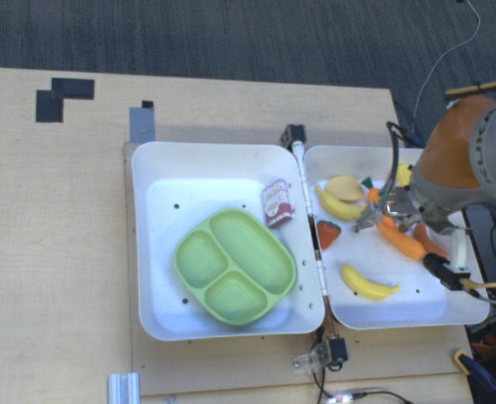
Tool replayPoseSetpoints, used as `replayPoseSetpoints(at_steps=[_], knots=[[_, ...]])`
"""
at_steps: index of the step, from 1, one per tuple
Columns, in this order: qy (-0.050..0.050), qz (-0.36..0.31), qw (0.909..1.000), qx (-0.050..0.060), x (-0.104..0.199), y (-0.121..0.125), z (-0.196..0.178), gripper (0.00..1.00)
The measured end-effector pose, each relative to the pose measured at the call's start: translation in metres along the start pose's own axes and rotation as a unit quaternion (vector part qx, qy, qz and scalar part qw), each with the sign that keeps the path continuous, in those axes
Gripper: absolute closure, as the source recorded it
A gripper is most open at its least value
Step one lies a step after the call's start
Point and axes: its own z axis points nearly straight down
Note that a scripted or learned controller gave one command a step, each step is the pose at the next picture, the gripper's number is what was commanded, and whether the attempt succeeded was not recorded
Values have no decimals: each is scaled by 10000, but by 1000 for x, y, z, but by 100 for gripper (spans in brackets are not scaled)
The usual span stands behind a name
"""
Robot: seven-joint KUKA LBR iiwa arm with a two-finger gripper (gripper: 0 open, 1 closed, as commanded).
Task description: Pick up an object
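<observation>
My gripper (pixel 377 215) hangs low over the middle of the right bin (pixel 399 310), reaching in from the right under the orange-banded wrist. Its tip is right at the upper end of an orange carrot (pixel 402 240) that lies slantwise. Just left of it is a yellow and cream fruit (pixel 341 199). A red strawberry (pixel 327 233) lies by the bin's left wall. A yellow banana (pixel 368 284) rests nearer the front. Nothing can be seen held in the gripper.
The left bin (pixel 159 225) holds a green divided plate (pixel 234 266) and a small red and white packet (pixel 277 203). A reddish piece (pixel 427 244) lies behind the carrot, and a small yellow item (pixel 403 175) sits near the back wall.
</observation>
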Motion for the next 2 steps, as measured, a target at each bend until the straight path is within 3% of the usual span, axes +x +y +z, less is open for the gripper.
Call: replayPoseSetpoints(at_steps=[1,2], knots=[[-3,-4,10000,-30,0,2,-12,100],[6,-11,10000,4,43,-29,-126,100]])
